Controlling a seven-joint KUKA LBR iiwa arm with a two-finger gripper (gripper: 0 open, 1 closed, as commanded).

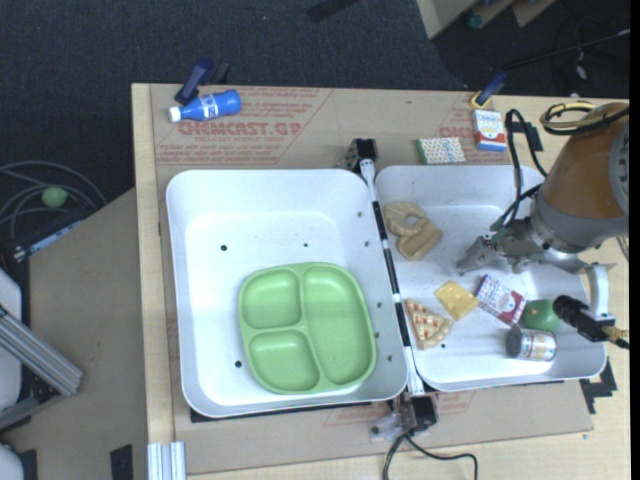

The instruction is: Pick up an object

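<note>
flat brown cardboard-topped counter (300,118) | two shallow white plastic bins: left bin (200,268), right bin (450,183) touching beside it | blue-and-white bottle (205,107) behind left bin | small printed cards (442,150) behind right bin

Pale green divided plate (305,326), white bins (200,218), tan pretzel (412,230) — yellow cheese wedge (456,299), orange-banded arm (590,183)

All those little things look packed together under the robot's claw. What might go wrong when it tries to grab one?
The gripper sits low in the right bin, close to a red and white packet, a yellow cheese wedge and a pizza slice. It could nudge them aside, or catch two at once. The small can lies on its side and may roll away if bumped.
</note>
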